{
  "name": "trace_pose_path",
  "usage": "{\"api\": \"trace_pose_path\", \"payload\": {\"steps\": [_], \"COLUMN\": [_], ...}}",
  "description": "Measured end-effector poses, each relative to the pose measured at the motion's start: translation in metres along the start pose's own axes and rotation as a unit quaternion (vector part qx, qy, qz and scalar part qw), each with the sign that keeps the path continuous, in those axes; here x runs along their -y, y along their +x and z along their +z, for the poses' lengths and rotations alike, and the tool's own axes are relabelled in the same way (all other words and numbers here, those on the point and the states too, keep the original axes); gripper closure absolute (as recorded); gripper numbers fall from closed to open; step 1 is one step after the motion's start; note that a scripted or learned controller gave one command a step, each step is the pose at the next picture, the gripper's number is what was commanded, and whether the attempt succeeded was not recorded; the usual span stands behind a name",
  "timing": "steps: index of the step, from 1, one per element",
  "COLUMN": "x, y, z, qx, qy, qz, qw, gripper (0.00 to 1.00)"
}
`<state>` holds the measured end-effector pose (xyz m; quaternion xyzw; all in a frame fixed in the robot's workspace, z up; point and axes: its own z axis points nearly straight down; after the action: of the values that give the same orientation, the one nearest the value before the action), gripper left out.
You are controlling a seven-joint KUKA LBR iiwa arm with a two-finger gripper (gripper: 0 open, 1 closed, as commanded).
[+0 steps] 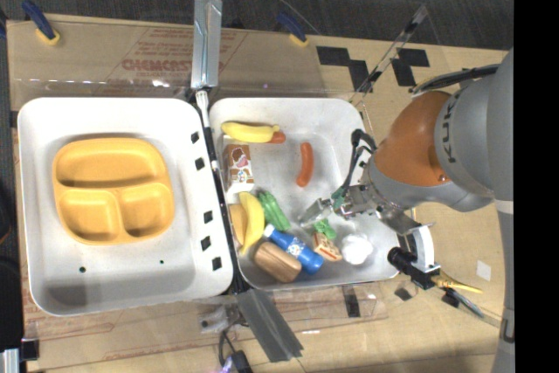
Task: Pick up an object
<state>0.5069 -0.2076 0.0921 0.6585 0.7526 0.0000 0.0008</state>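
Two bins (35, 214); my gripper (325, 210) hangs low in the right one beside the white ball (355, 249), finger state unreadable.

Yellow tray (112, 188) in the left white bin (35, 214); yellow bananas (250, 133), red sausage (304, 164), blue bottle (293, 247) right.

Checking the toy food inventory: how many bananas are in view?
2. One banana lies near the far wall of the right bin; another banana lies by its left wall, beside the green item. Others may hide under the clutter.
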Motion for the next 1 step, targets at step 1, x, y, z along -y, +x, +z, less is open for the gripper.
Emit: {"api": "trace_pose_path", "payload": {"steps": [1], "x": [-0.0014], "y": [-0.0005], "z": [-0.0109], "qx": [0.001], "qy": [0.0], "qz": [-0.003], "qw": [1.0], "gripper": [1.0]}}
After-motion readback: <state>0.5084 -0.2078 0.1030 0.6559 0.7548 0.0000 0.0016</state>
